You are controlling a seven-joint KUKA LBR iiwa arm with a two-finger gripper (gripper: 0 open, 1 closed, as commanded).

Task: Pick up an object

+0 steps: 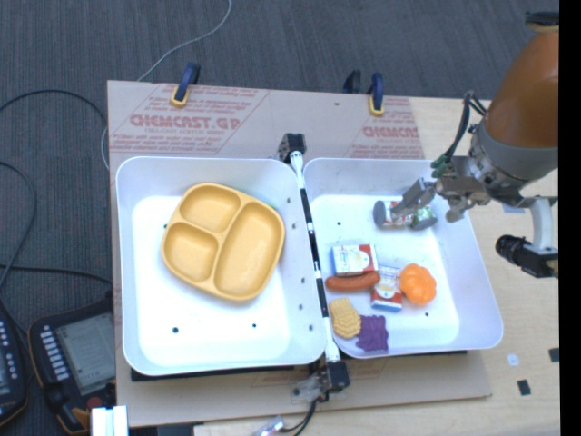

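Gripper (pixel 419 200) low in right bin (pixel 472 248), beside small can (pixel 392 213); finger spread honestly unreadable, contact unclear, arm cropped at right.

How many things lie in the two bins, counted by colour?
Yellow: 2, plate and waffle
Orange: 1, fruit
Purple: 1, grapes
Red: 1, sausage
Red and white: 2, cartons
Grey: 1, can
Total: 8
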